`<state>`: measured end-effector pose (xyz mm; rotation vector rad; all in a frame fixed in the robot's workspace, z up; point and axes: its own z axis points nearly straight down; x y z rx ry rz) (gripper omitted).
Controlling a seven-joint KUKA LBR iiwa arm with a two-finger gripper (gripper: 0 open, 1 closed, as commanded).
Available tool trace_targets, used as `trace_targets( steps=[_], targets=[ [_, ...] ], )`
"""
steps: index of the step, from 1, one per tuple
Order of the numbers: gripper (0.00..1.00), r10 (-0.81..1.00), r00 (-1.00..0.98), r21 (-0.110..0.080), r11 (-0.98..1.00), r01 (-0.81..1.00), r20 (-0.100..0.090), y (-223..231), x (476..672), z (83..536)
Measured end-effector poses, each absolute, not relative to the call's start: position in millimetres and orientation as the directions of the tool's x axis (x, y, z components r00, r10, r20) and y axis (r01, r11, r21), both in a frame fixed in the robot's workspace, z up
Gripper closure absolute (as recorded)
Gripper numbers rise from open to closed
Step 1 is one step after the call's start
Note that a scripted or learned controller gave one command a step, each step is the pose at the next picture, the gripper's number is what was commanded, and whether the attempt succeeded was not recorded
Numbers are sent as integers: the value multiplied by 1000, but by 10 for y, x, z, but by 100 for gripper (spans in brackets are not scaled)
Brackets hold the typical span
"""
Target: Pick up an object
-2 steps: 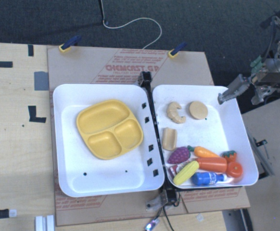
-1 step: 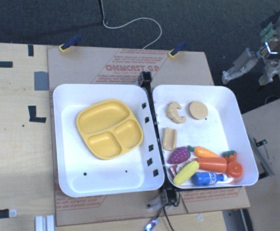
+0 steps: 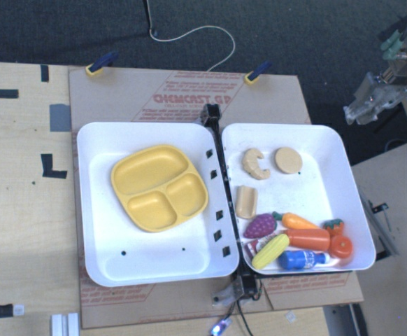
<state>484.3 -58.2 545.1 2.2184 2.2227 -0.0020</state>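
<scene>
The right white bin (image 3: 343,152) holds several toy foods. A croissant (image 3: 256,164) and a round cookie (image 3: 288,160) lie at its far side, and a tan bread slice (image 3: 245,201) lies by the divider. Crowded at the near edge are purple grapes (image 3: 261,225), a carrot (image 3: 300,222), a corn cob (image 3: 270,250), an orange-red sausage (image 3: 308,239), a tomato (image 3: 340,246) and a blue bottle (image 3: 301,260). My gripper (image 3: 363,103) hangs outside the bin, beyond its far right corner and apart from every object.
The left white bin (image 3: 95,187) carries a yellow divided plate (image 3: 160,186). Both bins rest on a cardboard sheet (image 3: 189,96) held by clamps (image 3: 101,63). A white cable (image 3: 189,33) loops behind the bins.
</scene>
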Motion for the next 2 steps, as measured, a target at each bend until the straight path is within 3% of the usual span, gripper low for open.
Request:
trace_targets(
  steps=[1, 2],
  targets=[
    [100, 1000, 2, -11, -2, 1000, 0, -694, 4830, 4481],
    [100, 1000, 2, -3, -2, 1000, -1, -989, 4835, 4386]
  ],
)
